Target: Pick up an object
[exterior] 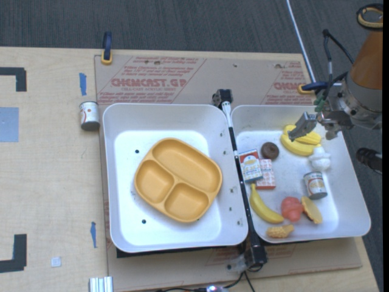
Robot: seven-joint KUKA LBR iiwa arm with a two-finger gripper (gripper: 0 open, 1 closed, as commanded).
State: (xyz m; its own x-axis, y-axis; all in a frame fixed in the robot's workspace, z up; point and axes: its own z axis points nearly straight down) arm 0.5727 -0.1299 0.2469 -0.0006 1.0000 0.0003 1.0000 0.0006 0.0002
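Pale wood makes up the worktop (pixel 48 181), and on it lie two white bins side by side. The left bin (pixel 115 163) carries a yellow divided tray (pixel 177 180). The right bin (pixel 355 205) carries the small things that the task can choose from. The arm (pixel 371 72) reaches in from the right over that bin's far corner.

Largest among the small things is a banana bunch (pixel 301 143) at the far side, and the claw (pixel 309 126) hangs right over its top edge. One grey finger (pixel 301 126) slants down toward the fruit; the view does not make plain whether the claw is spread or clenched, so I cannot tell, and nothing shows between its fingers. Next comes a single banana (pixel 264 205) near the bin's left wall, then two small cartons (pixel 255 169) beside the divider, a tin (pixel 315 185), a red piece (pixel 292 208), an orange-edged slice (pixel 312 212), a white lump (pixel 320 159), a brown round (pixel 269 151) and a peanut-like bit (pixel 279 230) at the near rim.

The bunch looks like the target. To do this step well, I judge the claw should come down squarely over the thick middle of the bunch, fingers across its narrow width, not along its curve, since the smooth rounded surface may slip out sideways. The white lump sits just beside it, so the descent should stay on the far side to avoid nudging it. Close only once the fingers are well below the crown, then lift straight up
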